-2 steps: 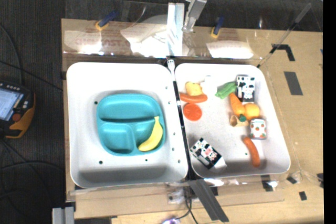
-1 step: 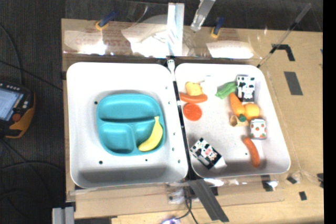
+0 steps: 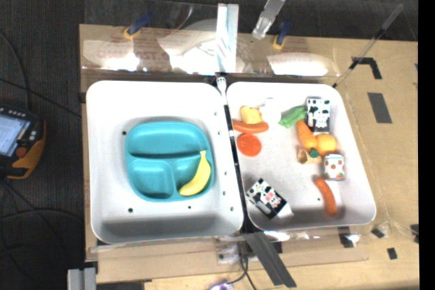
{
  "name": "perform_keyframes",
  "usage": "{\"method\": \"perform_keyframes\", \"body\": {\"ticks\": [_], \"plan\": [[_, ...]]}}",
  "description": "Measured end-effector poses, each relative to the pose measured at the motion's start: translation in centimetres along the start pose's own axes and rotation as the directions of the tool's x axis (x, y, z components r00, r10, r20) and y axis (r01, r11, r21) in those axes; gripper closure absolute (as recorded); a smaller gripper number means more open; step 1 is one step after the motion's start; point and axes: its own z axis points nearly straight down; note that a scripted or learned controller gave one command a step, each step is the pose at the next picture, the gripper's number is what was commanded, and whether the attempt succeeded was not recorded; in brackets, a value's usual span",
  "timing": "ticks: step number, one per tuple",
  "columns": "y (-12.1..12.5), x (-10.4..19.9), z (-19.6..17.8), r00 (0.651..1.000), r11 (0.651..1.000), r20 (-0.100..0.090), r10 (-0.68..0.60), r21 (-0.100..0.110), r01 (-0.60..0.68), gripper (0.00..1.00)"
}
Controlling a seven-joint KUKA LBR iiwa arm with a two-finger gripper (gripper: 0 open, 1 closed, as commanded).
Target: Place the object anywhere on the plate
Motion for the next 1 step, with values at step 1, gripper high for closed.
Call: {"method": "perform_keyframes", "body": {"ticks": [1], "plan": [[-2.80, -1.74, 0.01, 0.997, 0.997, 0.000, 0.082, 0.001, -0.082, 0.00]]}}
